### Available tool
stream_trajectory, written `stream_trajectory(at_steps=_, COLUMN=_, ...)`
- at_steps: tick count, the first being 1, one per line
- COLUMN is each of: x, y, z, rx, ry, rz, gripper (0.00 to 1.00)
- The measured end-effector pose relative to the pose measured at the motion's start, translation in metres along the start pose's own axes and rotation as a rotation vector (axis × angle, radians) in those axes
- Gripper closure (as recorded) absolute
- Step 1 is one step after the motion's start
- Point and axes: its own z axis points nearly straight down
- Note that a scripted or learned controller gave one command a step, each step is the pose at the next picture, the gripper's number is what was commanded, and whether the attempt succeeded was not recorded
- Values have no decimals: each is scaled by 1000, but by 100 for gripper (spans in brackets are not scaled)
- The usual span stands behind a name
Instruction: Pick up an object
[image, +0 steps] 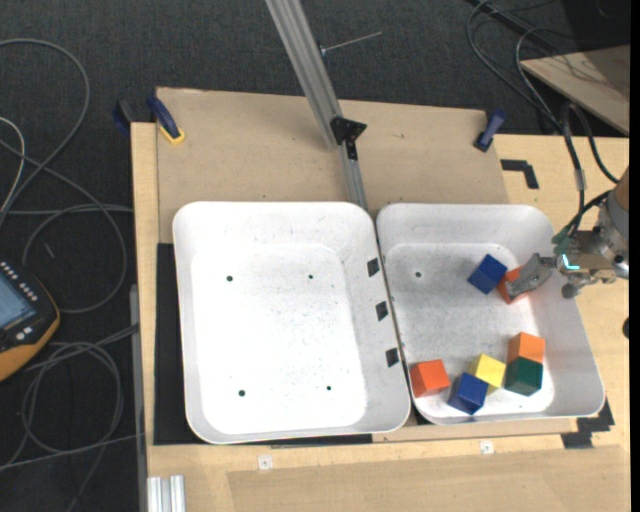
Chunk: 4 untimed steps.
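Observation:
The right bin (440, 300) holds several small cubes. A blue cube (487, 273) lies toward its far right, and a red-orange block (512, 287) sits just right of it, touching or nearly touching it. My gripper (545, 279) reaches in over the bin's right rim and hangs right at the red-orange block, partly covering it. Whether the block is in its grasp is unclear. Along the near edge lie an orange cube (430, 376), a second blue cube (467, 392), a yellow cube (490, 370), a green cube (523, 376) and another orange cube (526, 348).
The left bin (270, 320) sits beside the right one, joined by black clips (381, 310). A slanted metal pole (320, 90) rises behind the bins. Cables and a handheld pendant (20, 315) lie on the floor at left.

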Motion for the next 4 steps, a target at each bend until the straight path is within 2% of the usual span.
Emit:
stream_trajectory(at_steps=1, x=0, y=1, z=-2, rx=-5, ry=-1, rz=-1, gripper=0)
stream_trajectory(at_steps=4, x=-3, y=8, z=128, rx=0, ry=0, rz=-1, gripper=0)
